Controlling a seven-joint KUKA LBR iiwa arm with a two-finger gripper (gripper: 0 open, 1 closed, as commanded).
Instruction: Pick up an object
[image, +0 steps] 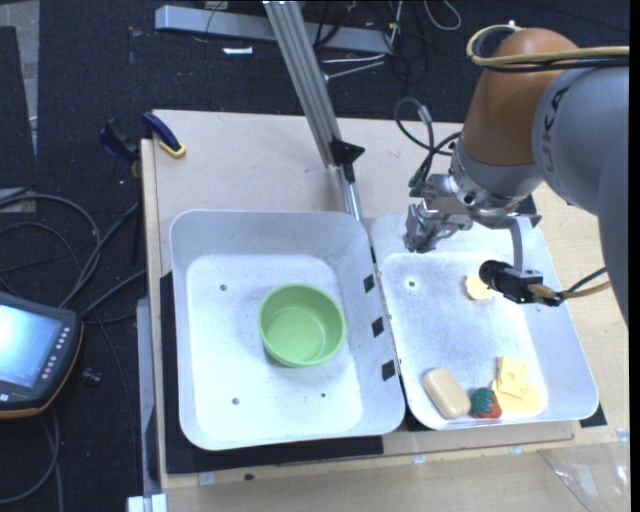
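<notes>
The grey arm's jaws (428, 232), state unclear, hang over the right-hand shallow white bin's (570, 345) far-left corner.

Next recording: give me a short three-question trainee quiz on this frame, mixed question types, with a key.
1. True or false: the green bowl sits in the right bin.
2. Multiple choice: where is the gripper? A) over the far edge of the right bin, B) inside the green bowl, C) above the handheld screen beside the bench.
3. Fill in: the beige oval block lies in the near part of the right bin, next to a small red and green piece and a ______ wedge shaped like cheese.

Key: 1 false, it sits in the left bin. 2 A. 3 yellow.
</notes>
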